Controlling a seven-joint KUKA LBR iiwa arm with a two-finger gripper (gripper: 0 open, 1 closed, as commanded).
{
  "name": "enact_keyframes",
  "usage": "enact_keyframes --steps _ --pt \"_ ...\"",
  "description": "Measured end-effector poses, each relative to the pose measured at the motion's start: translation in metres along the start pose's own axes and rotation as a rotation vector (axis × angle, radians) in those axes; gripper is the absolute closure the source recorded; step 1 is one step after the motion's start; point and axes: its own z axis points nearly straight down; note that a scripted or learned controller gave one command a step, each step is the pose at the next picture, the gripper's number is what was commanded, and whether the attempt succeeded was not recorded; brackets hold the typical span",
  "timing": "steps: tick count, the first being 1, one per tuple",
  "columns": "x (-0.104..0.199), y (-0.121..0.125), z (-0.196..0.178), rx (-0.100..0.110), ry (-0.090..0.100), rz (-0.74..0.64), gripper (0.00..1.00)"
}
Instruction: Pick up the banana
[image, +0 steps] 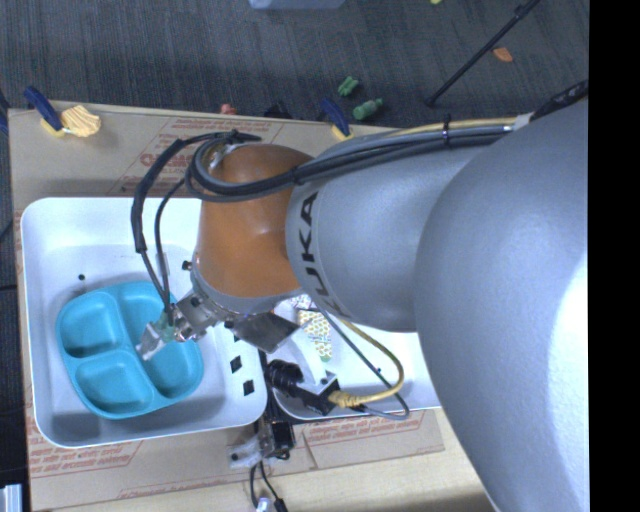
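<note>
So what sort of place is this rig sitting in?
Most likely a robotics lab or test cell, not a home. A grey KUKA arm with an orange band reaches over a white bin holding a blue divided tray, on a cardboard-covered bench with clamps and loose cables.

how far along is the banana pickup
Nothing looks done yet. In hand: the arm has reached over the left bin, its gripper low over the blue divided tray. I can't see a banana between its fingers or elsewhere here. Left: finding, gripping and lifting it.
</note>
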Motion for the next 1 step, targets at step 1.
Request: enact_keyframes --steps 1 --pt "0.0509 0.0328 0.1216 -0.010 -0.004 -0.033 0.00"
